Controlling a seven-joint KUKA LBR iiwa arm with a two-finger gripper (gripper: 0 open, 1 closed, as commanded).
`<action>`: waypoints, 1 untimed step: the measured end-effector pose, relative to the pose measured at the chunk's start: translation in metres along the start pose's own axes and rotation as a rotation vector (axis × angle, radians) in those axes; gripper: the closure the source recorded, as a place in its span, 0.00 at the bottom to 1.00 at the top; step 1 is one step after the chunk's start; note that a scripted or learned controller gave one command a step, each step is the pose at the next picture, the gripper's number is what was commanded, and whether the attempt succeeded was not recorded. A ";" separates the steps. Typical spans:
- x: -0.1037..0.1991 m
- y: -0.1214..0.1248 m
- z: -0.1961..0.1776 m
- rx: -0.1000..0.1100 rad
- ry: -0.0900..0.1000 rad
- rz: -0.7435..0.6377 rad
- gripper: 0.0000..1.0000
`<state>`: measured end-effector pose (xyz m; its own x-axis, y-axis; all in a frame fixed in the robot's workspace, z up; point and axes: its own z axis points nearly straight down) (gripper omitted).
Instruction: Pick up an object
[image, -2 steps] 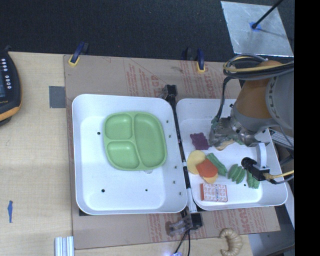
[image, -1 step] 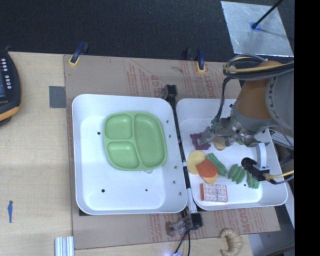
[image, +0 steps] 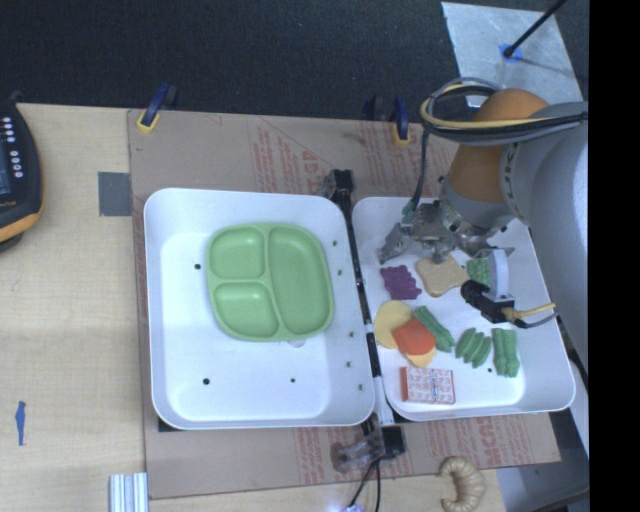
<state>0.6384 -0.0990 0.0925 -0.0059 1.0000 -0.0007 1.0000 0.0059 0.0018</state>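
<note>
Lower right of frame: patterned card (image: 427, 385) at right bin (image: 545, 400) front edge. Gripper (image: 420, 238) low over bin's upper part, above purple piece (image: 401, 282); finger state unreadable, possibly nothing held. Green plate (image: 270, 280) in left bin (image: 175, 390).

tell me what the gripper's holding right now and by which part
It cannot be told. The gripper sits low in the right bin, just above the purple toy and tan toy, but no object shows between its fingers.
</note>
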 end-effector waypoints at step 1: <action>-0.032 -0.032 -0.001 0.002 0.000 0.005 0.00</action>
<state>0.6069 -0.1309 0.0939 -0.0012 1.0000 -0.0011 1.0000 0.0012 -0.0001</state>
